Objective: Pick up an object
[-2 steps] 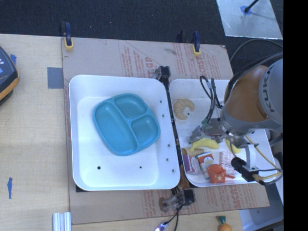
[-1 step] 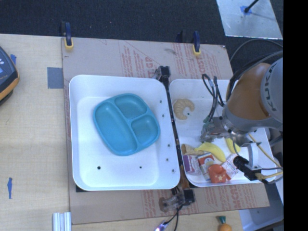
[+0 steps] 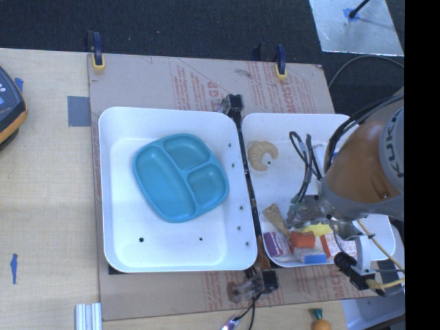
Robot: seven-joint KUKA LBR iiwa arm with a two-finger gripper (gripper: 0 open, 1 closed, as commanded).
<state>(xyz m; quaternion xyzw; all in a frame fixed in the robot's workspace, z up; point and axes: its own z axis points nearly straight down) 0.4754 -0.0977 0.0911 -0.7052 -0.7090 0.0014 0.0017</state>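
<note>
In the right bin (image 3: 275,126), near its front edge, we found the arm (image 3: 361,167) reaching in from the right, with its gripper (image 3: 302,215) lowered over a small heap of things; the wrist hid the tips from us, so we could not tell whether the jaws stood apart or together, and nothing was visibly caught between them. The candidates for picking lay crowded just below and beside the gripper: an orange-red block (image 3: 301,240), a small blue piece (image 3: 314,258) in front of it, a purple-and-white packet (image 3: 276,243) to its left and a tan wedge (image 3: 273,216) leaning toward the wall between the bins. Farther back, well apart from that heap, a pale croissant-shaped item (image 3: 262,153) lay alone on the white floor. The left bin (image 3: 110,184) held a blue divided plate (image 3: 181,177), which sat tilted and took no part here. We judged the step in hand to be the descent onto one object of the heap. To do it well, we thought the jaws should straddle a single piece, most likely the orange-red block, with its neighbours outside the closing path, come down squarely rather than at a slant, and close only once low enough to take the block by its sides. The crowding and the near bin wall seemed the main risks, since a nudged neighbour could spoil the grip.
</note>
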